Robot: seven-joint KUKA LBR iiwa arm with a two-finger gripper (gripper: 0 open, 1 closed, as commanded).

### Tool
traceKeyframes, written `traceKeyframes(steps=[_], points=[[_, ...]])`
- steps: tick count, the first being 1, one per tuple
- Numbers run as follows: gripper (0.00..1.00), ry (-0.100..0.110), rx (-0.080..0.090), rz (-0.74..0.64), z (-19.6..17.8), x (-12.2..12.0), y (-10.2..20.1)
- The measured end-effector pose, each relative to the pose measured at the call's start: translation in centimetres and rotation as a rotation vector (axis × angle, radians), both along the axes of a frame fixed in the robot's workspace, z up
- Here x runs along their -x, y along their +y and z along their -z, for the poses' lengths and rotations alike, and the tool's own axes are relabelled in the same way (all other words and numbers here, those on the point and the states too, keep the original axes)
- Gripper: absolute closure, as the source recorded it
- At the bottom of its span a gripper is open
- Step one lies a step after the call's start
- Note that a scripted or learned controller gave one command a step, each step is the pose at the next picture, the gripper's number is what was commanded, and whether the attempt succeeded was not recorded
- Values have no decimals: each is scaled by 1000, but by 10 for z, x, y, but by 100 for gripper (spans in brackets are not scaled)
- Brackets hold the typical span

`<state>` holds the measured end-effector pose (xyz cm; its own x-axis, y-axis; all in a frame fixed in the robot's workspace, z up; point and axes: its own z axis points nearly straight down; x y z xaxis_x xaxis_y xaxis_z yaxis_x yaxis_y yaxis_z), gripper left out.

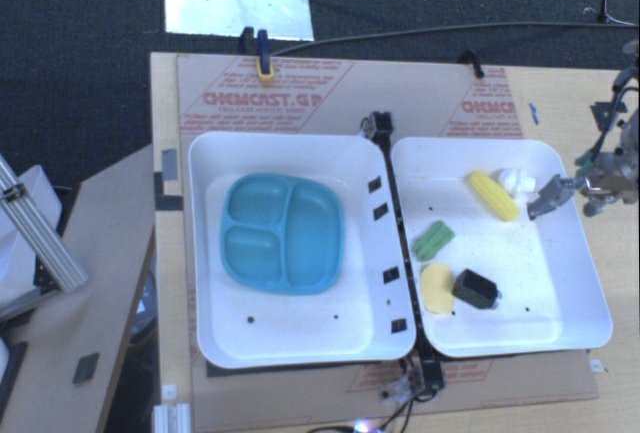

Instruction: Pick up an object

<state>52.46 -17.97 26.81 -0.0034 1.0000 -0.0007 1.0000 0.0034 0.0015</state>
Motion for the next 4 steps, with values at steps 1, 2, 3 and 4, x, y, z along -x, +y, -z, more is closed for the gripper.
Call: traceKeyframes(steps=[1,2,3,4], points=[[0,2,-1,2,60,-5,-2],[0,2,-1,2,103,-9,-1],[0,4,-2,2,161,-6,8],[100,-2,1,2,147,-8,6]])
